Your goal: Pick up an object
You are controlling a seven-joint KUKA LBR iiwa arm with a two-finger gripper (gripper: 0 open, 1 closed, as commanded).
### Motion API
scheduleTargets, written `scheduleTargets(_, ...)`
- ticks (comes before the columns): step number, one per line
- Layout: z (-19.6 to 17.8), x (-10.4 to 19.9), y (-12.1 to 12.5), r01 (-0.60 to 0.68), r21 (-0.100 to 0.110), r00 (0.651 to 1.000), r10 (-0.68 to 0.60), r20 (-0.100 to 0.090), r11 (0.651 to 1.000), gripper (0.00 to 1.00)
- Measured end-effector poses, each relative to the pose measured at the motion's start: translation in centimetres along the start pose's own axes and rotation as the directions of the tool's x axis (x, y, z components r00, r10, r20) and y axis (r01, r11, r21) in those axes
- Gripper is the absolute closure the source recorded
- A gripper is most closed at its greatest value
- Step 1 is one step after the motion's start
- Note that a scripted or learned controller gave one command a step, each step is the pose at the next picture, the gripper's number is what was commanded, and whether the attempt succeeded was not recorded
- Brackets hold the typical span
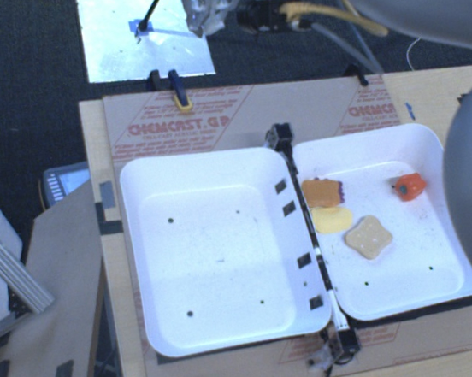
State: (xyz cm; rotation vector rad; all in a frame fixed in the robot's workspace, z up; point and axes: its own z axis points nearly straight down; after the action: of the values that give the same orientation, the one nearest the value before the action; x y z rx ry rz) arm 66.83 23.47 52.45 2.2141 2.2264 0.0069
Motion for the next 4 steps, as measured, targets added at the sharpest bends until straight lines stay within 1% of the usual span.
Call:
scheduleTargets(1, -1.1, 0.0, 0.0, 0.001, 0.002, 1.000, -0.001, 0.001, 1.000, 1.00)
scheduleTargets(2, -1.1, 0.0, 0.0, 0.001, 0.003, 1.000, -0.001, 0.001, 1.000, 0.00)
scheduleTargets(3, -2.3, 0.0, 0.0, 0.006, 0.000, 1.000, -0.006, -0.001, 1.000, 1.00)
scheduleTargets(4, -2.2, 0.0, 0.0, 0.006, 0.001, 1.000, -0.006, 0.000, 1.000, 0.00)
